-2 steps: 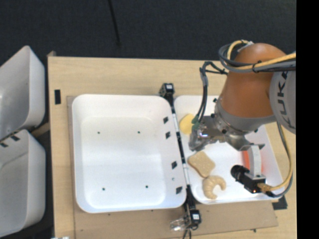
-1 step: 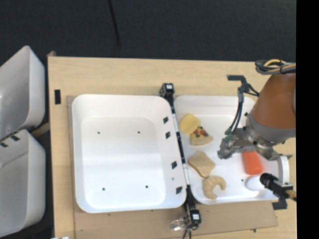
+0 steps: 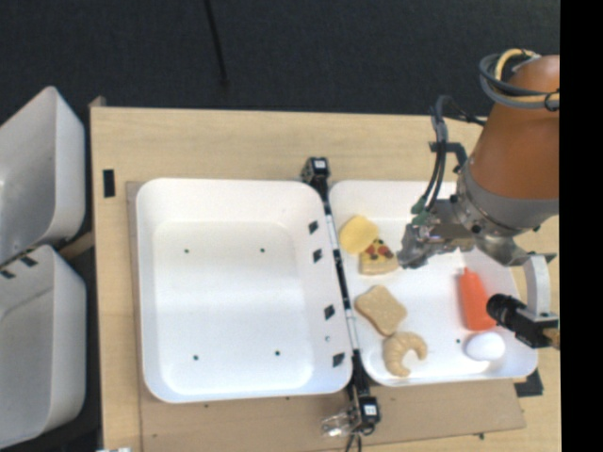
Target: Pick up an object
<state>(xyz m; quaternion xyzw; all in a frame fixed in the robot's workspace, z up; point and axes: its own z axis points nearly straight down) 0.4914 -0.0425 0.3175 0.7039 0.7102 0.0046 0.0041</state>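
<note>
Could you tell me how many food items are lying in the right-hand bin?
6: a yellow piece, pizza slice, bread slice, croissant, carrot and egg. The arm may hide more.

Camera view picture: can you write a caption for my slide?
Robot arm's tool hovers beside a pizza slice in the right bin of toy food.
</note>
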